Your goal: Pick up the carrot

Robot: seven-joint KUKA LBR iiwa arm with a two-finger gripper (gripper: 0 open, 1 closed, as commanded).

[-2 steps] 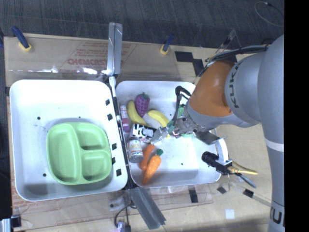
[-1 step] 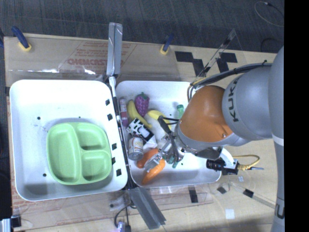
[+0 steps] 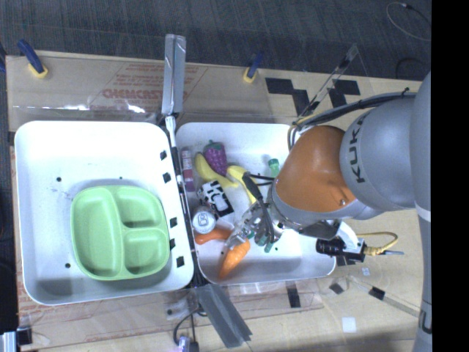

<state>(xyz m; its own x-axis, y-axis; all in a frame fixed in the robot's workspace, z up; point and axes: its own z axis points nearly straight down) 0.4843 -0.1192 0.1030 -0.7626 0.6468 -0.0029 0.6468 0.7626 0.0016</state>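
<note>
The left white bin (image 3: pixel 44 218) serves as the landmark. A green divided tray (image 3: pixel 121 231) with three compartments lies inside it, toward the near side. Touching it on the right stands a second white bin (image 3: pixel 242 132). In that bin, just past the shared wall, lie a purple bunch of grapes (image 3: pixel 215 154), a yellow banana (image 3: pixel 206 169), a black-and-white packet (image 3: pixel 215 196) and a small can (image 3: pixel 202 221). Both bins rest on a tabletop (image 3: pixel 110 79); a blue clamp (image 3: pixel 31 57) sits beyond the left bin's far corner.

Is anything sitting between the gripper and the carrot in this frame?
Nothing visible does. The gripper hangs right over the upper end of the carrot in the right bin. The nearest clutter, a small can and an orange piece, lies to the carrot's left, not between.
</note>
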